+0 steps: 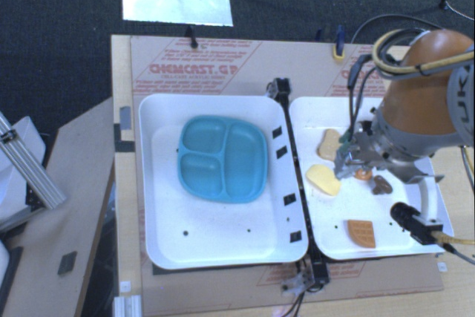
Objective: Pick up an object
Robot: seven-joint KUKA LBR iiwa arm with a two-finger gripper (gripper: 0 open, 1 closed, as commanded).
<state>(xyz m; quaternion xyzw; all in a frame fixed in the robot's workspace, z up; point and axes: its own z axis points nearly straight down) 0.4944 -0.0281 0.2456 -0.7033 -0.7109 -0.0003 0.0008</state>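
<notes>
In the right bin (pixel 430 234), my hand (pixel 346 165) sits low by four food pieces; I can't tell its spread. One blue plate (pixel 223 159) lies left.

"CHEMCAST", probably, on board (pixel 194 69)

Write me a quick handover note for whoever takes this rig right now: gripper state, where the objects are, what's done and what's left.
Gripper: low inside the right bin, among the objects; no object is visibly between its fingers.
Objects, all in the right bin: pale yellow piece just left of the gripper, tan piece above it, small orange piece and brown piece next to the gripper, waffle-like orange square near the front edge.
Left bin: holds a blue divided plate.
Done: arm is positioned over the objects.
Left: grasp one object and lift it; no pick confirmed yet.
</notes>
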